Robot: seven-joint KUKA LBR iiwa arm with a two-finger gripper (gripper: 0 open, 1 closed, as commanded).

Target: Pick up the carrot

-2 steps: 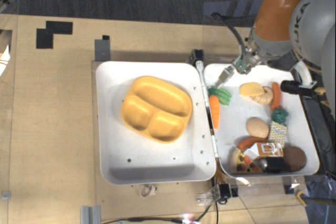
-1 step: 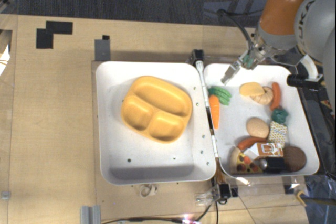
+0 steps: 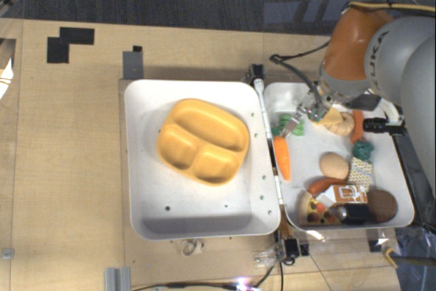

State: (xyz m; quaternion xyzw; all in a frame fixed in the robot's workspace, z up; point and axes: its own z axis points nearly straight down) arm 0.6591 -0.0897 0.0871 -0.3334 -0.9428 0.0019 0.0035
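The carrot (image 3: 281,157) is orange and tapered. It lies lengthwise along the left wall of the right bin (image 3: 403,174), thick end away from me. The gripper (image 3: 308,111) hangs over the back part of that bin, up and to the right of the carrot and apart from it. Just left of the gripper's tip, a small green toy (image 3: 282,125) sits right behind the carrot's thick end. The grey arm with its orange band (image 3: 349,44) comes in from the upper right.
The left bin (image 3: 143,146) holds a large yellow bread-like lump (image 3: 202,140). Crowded into the right bin are a beige egg-shaped piece (image 3: 334,165), an orange piece (image 3: 358,127), a teal piece (image 3: 362,149), a sausage (image 3: 320,185), a small box (image 3: 350,193) and a brown round item (image 3: 382,204).
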